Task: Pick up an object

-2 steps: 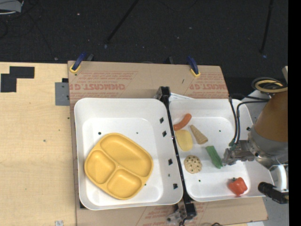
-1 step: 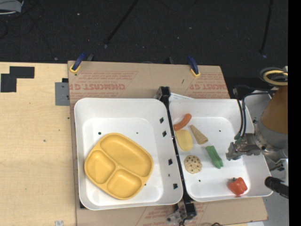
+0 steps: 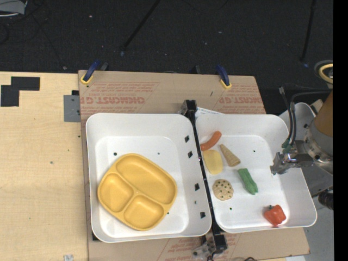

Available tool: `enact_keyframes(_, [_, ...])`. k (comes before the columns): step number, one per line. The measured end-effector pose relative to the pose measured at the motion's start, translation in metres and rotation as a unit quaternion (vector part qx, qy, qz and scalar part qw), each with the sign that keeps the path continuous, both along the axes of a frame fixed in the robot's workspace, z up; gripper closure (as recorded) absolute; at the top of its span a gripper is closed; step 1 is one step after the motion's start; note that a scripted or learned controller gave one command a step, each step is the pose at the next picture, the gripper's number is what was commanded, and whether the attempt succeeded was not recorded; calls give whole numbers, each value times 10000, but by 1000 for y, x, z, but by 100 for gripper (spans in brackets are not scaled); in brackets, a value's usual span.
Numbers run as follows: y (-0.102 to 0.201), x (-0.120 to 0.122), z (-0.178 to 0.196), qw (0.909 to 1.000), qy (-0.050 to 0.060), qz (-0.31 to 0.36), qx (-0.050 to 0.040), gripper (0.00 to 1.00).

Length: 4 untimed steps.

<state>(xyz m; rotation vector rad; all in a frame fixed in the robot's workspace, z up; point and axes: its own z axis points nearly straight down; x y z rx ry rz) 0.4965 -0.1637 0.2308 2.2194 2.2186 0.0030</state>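
The gripper (image 3: 280, 163) hangs at the right wall of the right bin (image 3: 296, 200). It is small and dark there, so I cannot tell how it is set, and nothing shows in its grasp. The grey arm (image 3: 318, 145) behind it runs off to the right.

Nearest it in the right bin, a green pepper-like piece (image 3: 248, 180) lies toward the middle. A red pepper (image 3: 275, 214) sits in the near right corner. Further left, a speckled cookie (image 3: 222, 189) lies just near of a pale yellow piece (image 3: 212, 161). A tan cone (image 3: 230, 155) lies just beside that piece, and an orange sausage-like piece (image 3: 211, 140) lies on its far side.

The left bin (image 3: 103, 135) holds a yellow divided plate (image 3: 137, 191) with three compartments. Both bins rest on brown cardboard (image 3: 163, 94), held by yellow-and-blue clamps (image 3: 89, 76) at its far edge, on the pale wooden counter (image 3: 38, 173).
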Motion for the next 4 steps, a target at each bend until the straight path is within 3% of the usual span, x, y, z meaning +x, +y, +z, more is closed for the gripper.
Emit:
enact_keyframes(1, [0, 1, 52, 10000, -2, 1, 1, 100])
enact_keyframes(4, [161, 0, 48, 10000, 25, 20, 9, 100])
